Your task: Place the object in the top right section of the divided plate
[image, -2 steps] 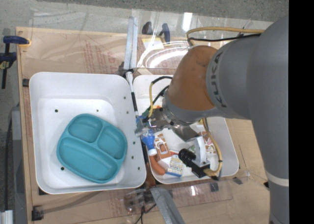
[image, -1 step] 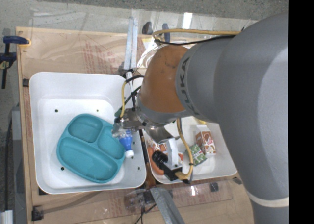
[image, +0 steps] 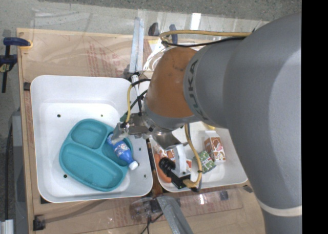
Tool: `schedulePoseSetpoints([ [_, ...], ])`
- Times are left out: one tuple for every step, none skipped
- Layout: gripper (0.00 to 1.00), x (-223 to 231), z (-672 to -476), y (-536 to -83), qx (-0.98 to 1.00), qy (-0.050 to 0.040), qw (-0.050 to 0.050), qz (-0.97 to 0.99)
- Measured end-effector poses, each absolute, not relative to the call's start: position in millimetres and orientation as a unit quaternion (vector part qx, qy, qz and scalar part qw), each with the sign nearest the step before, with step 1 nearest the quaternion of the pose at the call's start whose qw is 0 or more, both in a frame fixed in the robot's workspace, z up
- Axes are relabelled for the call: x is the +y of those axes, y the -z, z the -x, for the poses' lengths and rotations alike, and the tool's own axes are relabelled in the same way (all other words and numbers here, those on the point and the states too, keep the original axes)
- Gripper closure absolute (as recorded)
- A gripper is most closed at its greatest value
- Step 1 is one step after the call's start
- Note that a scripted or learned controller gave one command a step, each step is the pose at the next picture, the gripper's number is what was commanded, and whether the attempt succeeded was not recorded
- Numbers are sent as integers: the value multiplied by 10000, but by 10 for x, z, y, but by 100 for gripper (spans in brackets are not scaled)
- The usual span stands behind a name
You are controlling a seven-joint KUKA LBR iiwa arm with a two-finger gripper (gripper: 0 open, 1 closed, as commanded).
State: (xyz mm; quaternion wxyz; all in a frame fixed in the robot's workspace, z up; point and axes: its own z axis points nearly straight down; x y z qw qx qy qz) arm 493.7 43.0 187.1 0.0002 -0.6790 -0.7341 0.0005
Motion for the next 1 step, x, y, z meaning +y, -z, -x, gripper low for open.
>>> schedulePoseSetpoints([
  [100,425,-4948,-1978,-7347,-5,4,6784],
])
